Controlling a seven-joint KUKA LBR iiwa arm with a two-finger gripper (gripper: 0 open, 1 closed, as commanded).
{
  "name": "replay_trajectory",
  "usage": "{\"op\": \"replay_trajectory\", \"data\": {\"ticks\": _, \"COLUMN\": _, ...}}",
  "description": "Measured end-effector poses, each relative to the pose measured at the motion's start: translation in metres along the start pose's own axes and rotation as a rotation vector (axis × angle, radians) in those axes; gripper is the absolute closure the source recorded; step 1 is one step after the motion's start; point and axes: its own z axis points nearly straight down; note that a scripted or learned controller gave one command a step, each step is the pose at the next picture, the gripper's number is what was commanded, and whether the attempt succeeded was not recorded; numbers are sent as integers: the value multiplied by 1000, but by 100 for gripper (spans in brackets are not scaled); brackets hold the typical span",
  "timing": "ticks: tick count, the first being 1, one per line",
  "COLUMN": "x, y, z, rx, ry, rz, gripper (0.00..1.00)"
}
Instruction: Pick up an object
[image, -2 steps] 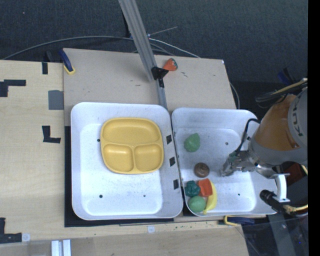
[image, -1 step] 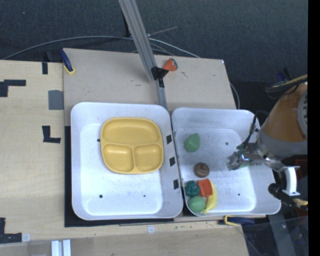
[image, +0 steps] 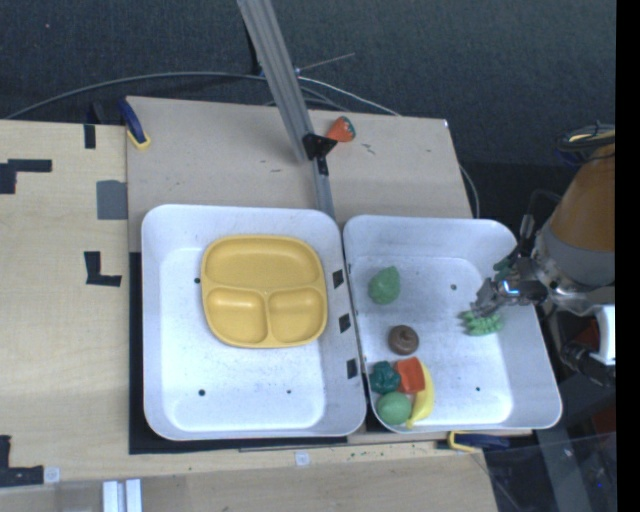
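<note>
Just beside gripper (image: 494, 297), ragged green object (image: 482, 323)

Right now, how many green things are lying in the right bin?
4. A round green object upper left; a leafy green piece at the right side by the tool; a dark green piece and a light green ball in the lower-left pile, which may hide more.

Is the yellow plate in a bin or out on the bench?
In. The yellow plate lies flat inside the left bin, white floor showing all round it.
</note>
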Motion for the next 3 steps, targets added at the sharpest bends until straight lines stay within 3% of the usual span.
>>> {"op": "replay_trajectory", "data": {"ticks": 1, "x": 1, "y": 5, "z": -43, "rx": 2, "ry": 1, "rz": 0, "gripper": 100}}
{"op": "replay_trajectory", "data": {"ticks": 3, "x": 106, "y": 29, "z": -38, "rx": 6, "ry": 4, "rz": -5, "gripper": 100}}
